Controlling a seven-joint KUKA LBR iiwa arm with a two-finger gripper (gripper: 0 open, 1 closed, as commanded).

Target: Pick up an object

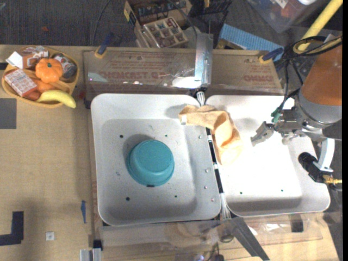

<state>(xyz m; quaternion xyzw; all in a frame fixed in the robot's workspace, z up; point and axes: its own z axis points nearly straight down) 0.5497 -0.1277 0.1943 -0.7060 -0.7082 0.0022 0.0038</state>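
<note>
camera view: gripper (pixel 265 134) hovered over the right bin (pixel 272 194).
its fingers were released, grasping nothing, near the cloth (pixel 220 126).

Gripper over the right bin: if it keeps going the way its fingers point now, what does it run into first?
Most likely the orange cloth draped over the divider between the bins. The gripper points left toward it, with bare right bin floor between. Its height above the floor is unclear, so it might touch the floor first.

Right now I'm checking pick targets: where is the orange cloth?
The orange cloth lies draped across the divider between the two bins, at their far edge, mostly in the right bin. The teal bowl sits to its lower left; the gripper is to its right.
</note>
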